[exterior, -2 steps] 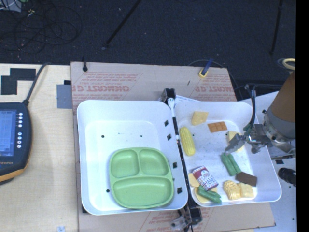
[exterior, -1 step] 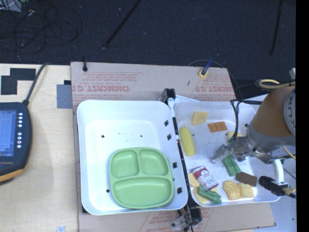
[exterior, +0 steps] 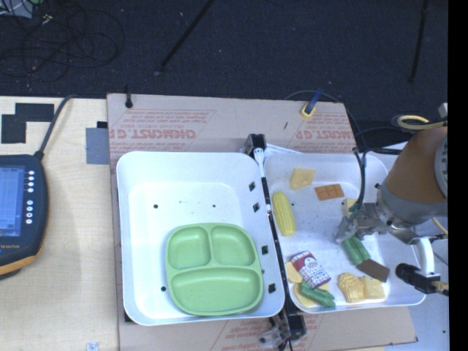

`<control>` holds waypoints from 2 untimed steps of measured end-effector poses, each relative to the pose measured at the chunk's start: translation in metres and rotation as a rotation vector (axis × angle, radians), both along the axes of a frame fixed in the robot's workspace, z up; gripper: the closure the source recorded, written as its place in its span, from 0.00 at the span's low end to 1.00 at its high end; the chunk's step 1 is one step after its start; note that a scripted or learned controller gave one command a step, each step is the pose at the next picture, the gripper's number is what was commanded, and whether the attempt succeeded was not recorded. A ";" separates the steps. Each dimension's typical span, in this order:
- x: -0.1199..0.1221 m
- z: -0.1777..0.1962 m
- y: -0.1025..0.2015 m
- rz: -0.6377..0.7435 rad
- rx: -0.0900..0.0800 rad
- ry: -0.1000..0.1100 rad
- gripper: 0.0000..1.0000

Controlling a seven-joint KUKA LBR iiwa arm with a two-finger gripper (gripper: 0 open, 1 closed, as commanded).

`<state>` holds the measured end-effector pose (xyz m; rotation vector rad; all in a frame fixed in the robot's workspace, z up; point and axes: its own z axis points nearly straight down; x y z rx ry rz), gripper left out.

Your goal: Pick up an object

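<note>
The gripper [exterior: 354,229] sits low in the right bin [exterior: 380,168], touching the green pepper's [exterior: 357,251] far end; its long axis runs near-right; grip state unclear

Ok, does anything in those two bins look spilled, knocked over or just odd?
Nothing looks spilled or broken. The toy food sits loose in the right bin: corn by the divider, most of it heaped at the near edge. The green tray lies flat in the left bin. The claw hangs over a green piece.
</note>
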<state>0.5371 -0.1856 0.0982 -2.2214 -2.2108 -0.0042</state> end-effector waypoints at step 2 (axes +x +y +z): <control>-0.001 0.051 0.111 0.013 -0.004 -0.005 1.00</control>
